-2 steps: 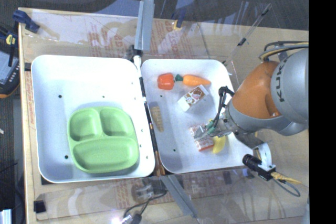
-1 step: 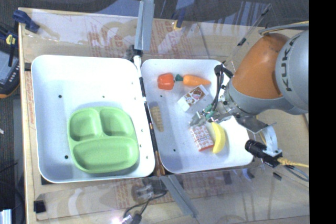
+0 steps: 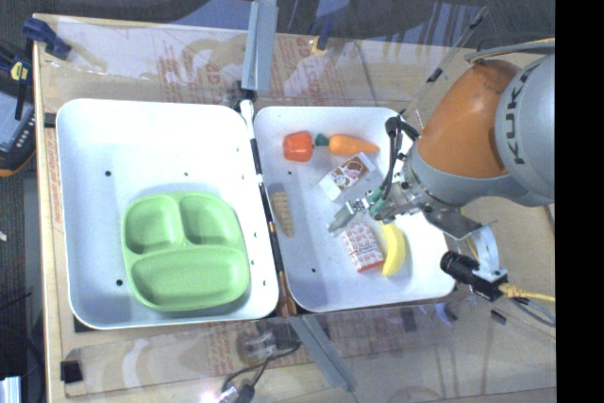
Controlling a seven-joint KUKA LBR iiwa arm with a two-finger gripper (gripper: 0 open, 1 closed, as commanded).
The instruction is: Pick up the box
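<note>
Two boxes sit in the right bin [image 3: 311,293], so which one "the box" means is a judgement call. Starting at the near edge of that bin: a red-and-white box [image 3: 361,247] lies close to the near right corner, its long axis running roughly near-to-far with a slight tilt, and a banana [image 3: 394,251] lies just beside it on the right, touching or nearly so. The gripper [image 3: 351,212] hangs right over the far end of that red box, so the box lies just toward the near edge from the fingertips (practically underneath them). I'd guess that makes it the target. The metal fingers look parted a little with nothing between them, though the view is too slanted for me to be certain. Just beyond the gripper, toward the far edge, a smaller white box with a brown label [image 3: 344,176] lies tilted on a diagonal, also very near. Further back along the far edge are an orange carrot [image 3: 351,144] and a red pepper [image 3: 298,146]. A tan corn-cob-looking thing [image 3: 281,210] lies along the bin's left wall. The left bin [image 3: 94,137] carries a green divided plate [image 3: 186,252] toward its near edge. For the grab, I'd want the fingers closing across the red box's short width, clear of the banana.
</note>
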